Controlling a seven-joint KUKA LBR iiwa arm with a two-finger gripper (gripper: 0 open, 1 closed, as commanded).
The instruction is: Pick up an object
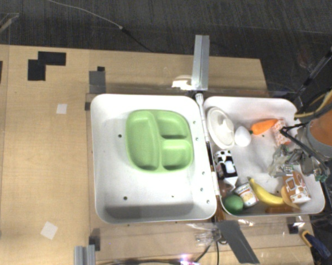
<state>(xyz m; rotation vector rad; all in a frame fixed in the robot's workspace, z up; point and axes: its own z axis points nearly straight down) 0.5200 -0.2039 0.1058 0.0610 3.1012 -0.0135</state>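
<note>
The right bin (pixel 265 101) holds a jumble of objects. A white bowl (pixel 220 126) lies at its far left, with a white egg (pixel 242 137) and an orange carrot (pixel 263 127) beside it. Lower down sit a black-and-white item (pixel 226 165), a small can (pixel 246 194), a green ball (pixel 233 203) and a yellow banana (pixel 264 194). An orange-and-white carton (pixel 296 190) rests in the near right corner. My gripper (pixel 285 162) hangs low over the bin's right side, just above the carton and right of the banana. Nothing visibly sits in it.
The left bin (pixel 108 148) holds a green divided plate (pixel 158 139). The arm's orange band (pixel 326 131) sits over the right bin's right rim. A grey metal post (pixel 201 59) stands behind the two bins, and cables trail at the right edge.
</note>
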